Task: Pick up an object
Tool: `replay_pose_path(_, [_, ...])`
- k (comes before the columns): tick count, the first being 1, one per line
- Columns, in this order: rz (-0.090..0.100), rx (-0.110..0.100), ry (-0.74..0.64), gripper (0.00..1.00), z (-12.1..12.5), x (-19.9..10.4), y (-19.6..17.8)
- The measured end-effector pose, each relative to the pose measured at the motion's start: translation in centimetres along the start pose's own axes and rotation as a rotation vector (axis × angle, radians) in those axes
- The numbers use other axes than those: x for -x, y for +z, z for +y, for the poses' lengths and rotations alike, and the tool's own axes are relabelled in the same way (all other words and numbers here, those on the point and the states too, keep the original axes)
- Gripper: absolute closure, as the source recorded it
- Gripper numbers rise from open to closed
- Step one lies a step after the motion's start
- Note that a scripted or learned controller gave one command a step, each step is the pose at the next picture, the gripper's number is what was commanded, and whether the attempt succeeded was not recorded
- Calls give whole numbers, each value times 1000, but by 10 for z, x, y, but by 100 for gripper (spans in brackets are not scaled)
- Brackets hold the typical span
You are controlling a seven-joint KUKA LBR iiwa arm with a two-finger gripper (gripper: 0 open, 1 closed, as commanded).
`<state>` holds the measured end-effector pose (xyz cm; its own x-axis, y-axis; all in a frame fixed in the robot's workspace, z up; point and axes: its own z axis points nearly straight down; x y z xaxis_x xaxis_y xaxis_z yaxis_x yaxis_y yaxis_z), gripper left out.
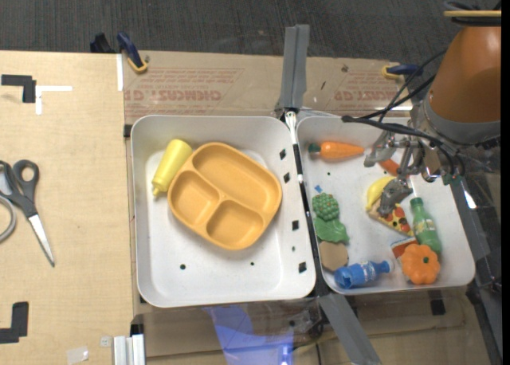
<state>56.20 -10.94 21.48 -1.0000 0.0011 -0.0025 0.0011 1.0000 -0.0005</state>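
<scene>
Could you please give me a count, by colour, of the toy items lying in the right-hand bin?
Orange: 2, carrot, pumpkin
Green: 3, two leafy pieces, bottle
Blue: 1, bottle
Yellow: 1, banana
Tan: 1, flat piece
Multicoloured: 1, pizza slice
Total: 9

Toys (pixel 374 228) crowding right bin (pixel 351 128) (clutter)

From my seat I can read red print on the cardboard strip (pixel 209 92) behind the bins; it runs upside down and looks like "CHEMCAS, GP". It repeats at the right, partly cut off.
</scene>
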Motion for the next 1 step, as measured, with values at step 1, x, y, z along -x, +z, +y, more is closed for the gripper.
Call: replay_pose_path(1, [-3,-1,59,0,-52,29,122])
